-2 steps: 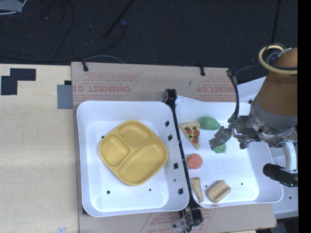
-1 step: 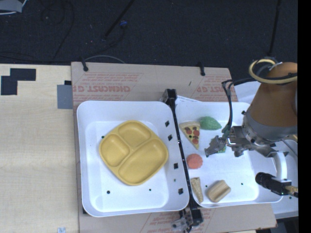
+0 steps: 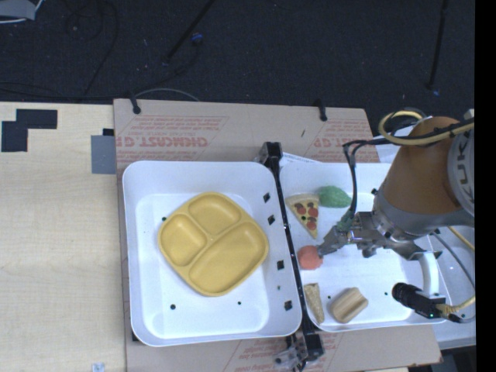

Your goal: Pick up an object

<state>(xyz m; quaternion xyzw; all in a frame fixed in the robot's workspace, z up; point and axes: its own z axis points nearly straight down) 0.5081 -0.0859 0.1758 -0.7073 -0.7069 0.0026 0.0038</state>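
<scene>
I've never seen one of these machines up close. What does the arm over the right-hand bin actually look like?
The arm is thick and rounded, with a broad orange band and a grey part at the right carrying dark lettering cut off by the picture's edge. Black cables and a loop of yellow cable run over it. Lower down sits a darker metal wrist that narrows to a small grey gripper with thin fingers.

You get even overhead light; the white bins [image 3: 139, 208] left of the gripper [image 3: 329, 245] glare mildly, shadows soft, detail slightly blurred.
</scene>
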